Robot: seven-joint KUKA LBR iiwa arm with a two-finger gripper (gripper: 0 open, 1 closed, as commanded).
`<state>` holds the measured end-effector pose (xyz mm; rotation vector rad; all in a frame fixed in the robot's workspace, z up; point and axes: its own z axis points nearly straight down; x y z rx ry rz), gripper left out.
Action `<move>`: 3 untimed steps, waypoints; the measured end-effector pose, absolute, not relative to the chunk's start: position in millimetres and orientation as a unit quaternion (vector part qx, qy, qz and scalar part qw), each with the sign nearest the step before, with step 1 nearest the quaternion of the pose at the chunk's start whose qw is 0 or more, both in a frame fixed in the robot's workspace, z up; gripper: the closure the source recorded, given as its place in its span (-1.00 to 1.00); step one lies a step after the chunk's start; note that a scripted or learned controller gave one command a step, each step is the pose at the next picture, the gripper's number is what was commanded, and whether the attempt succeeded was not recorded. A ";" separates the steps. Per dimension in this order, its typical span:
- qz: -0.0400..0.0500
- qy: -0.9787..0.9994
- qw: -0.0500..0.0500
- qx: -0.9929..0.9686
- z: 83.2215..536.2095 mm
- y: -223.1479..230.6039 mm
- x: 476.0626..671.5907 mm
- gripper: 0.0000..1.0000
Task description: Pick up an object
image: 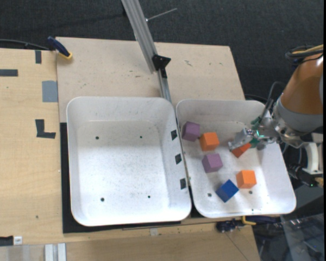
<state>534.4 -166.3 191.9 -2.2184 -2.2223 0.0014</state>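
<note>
The right bin point(271, 197) holds several small blocks. Two are purple point(191, 130) point(212, 162), two are orange point(209, 141) point(246, 178), and one is blue point(227, 190). A red block point(240, 150) lies near the bin's right-hand middle. My gripper point(240, 143) reaches in from the right and sits low, right over the red block and touching or nearly touching it. Its grey tip partly covers the block's upper edge. The orange band and grey arm point(301, 99) stand above the bin's right rim.
The left bin point(76, 145) sits next to the right bin, the two sharing a middle rim. A slanted metal rail point(144, 31) runs from the top down to the bins' junction. Cables and hardware crowd the bench's right edge.
</note>
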 end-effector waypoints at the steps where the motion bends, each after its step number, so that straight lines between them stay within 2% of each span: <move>1: 0.001 -0.707 0.002 -0.707 129.0 -166.5 537.1 -1.00; 2: 0.002 -0.708 0.001 -0.707 89.4 -165.7 536.2 -1.00; 3: 0.001 -0.708 0.001 -0.706 101.1 -165.0 536.7 1.00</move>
